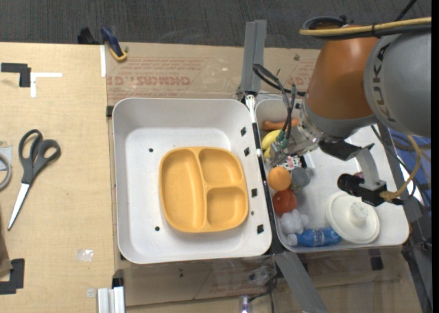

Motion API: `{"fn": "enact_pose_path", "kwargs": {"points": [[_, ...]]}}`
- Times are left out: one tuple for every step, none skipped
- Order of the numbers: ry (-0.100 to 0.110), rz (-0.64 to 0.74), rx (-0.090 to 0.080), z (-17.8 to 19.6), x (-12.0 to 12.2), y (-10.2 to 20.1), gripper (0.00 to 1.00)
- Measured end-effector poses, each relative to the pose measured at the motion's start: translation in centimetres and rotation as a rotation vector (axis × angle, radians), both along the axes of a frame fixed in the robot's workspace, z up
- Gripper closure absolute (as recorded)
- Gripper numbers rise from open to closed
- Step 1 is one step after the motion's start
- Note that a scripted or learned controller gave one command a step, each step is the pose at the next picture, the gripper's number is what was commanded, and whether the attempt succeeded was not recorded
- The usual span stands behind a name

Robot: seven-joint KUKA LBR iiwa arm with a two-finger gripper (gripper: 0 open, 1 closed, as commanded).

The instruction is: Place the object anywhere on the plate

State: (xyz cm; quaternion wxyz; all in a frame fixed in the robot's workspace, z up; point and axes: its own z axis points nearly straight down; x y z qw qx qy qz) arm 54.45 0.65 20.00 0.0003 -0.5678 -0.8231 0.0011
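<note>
A yellow plate (204,189) with three compartments lies in the left white bin (137,167), with nothing on it. My gripper (289,148) hangs low over the left side of the right bin (394,226), amid a cluster of small objects. Just under it sit a yellow banana-like piece (269,140), an orange fruit (278,178) and a small grey object (300,178). An orange carrot-like piece (276,124) lies behind the gripper. The large arm hides much of the right bin's back.
A red tomato-like ball (285,201), a white fluffy piece (293,222), a blue bottle (319,237) and a white round lid (352,217) lie at the right bin's front. Scissors (31,160) rest on the wooden bench at the left.
</note>
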Motion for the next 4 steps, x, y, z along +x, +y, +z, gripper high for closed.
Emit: {"fn": "enact_pose_path", "kwargs": {"points": [[0.001,0.036,0.0,-0.9,-0.1,5.8,1.0],[0.001,0.097,0.0,-0.9,-1.0,6.3,1.0],[-0.001,0.186,0.0,3.8,-0.5,9.7,1.0],[0.0,0.309,0.0,8.3,-6.6,9.3,1.0]]}}
